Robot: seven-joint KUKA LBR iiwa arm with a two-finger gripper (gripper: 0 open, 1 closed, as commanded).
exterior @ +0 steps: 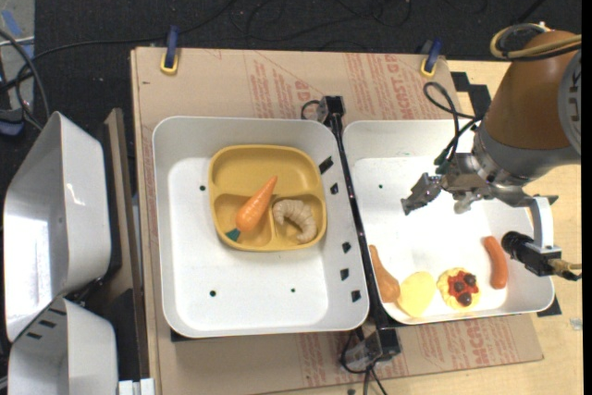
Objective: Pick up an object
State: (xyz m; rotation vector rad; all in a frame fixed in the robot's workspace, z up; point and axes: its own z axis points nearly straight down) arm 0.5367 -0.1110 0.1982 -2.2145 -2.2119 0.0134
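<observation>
The gripper [435,191] is seen over bare floor in the right bin [398,139]; whether its jaws are wide cannot be told. The toy foods [458,287] lie along the near wall, so a descent squarely over one item is advised.

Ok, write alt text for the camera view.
A grey-and-orange robot arm holds its tool over the right bin, above toy foods at its near edge. The left bin holds a yellow plate with a carrot and shrimp.

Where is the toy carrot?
The carrot lies in the yellow divided plate in the left bin, right beside the shrimp.
</observation>
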